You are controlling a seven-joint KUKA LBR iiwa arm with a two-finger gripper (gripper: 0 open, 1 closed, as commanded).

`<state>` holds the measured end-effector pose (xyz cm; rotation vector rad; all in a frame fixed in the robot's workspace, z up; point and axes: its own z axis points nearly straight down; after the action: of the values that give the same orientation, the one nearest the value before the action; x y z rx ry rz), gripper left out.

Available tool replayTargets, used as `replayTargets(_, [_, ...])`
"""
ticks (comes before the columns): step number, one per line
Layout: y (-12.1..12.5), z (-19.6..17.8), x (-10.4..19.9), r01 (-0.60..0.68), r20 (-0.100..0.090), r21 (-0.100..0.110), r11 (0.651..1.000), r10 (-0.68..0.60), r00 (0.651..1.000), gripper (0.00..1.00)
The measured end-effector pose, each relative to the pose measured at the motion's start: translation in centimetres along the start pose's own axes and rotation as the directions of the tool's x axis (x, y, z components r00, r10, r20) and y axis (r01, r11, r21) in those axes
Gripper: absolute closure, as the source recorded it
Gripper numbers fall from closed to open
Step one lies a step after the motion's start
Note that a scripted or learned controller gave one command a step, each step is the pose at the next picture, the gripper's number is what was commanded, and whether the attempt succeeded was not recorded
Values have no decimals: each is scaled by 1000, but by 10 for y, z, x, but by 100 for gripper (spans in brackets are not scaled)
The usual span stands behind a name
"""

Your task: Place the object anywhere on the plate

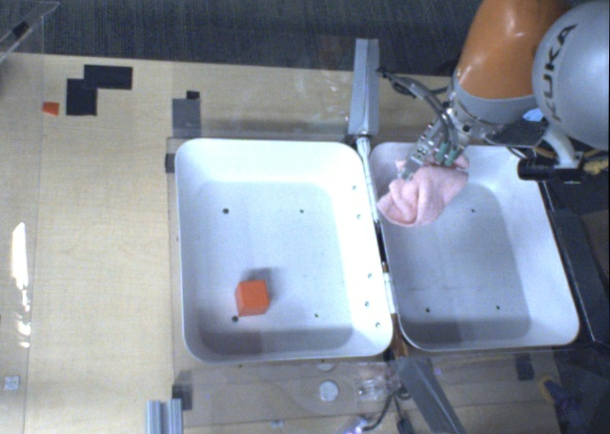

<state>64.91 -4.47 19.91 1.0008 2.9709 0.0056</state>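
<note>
A pink soft object [419, 197], crumpled like a cloth, hangs at the upper left of the right bin [496, 308], close to the divider between the bins. My gripper [432, 161] comes down from the right and is shut on the pink object's upper end, which is pinched between the fingers. The rest of it droops below and to the left of the fingertips. An orange cube [253, 298] lies alone in the lower left part of the left bin [286, 175].
The grey metal divider post [362, 89] stands between the bins just left of the gripper. The arm's orange band [500, 36] and grey wrist hang over the right bin's upper right corner. Black markers [95, 87] lie on the bench at far left.
</note>
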Motion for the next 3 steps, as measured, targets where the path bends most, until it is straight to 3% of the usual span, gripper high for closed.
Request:
replayTargets(1, [3, -28, -1, 4, 2, -1, 1000, -4, 1000, 100])
replayTargets(2, [37, -20, 43, 395, 1, -1, 919, -395, 919, 100])
replayTargets(3, [76, -22, 91, 604, 3, -2, 797, -604, 797, 100])
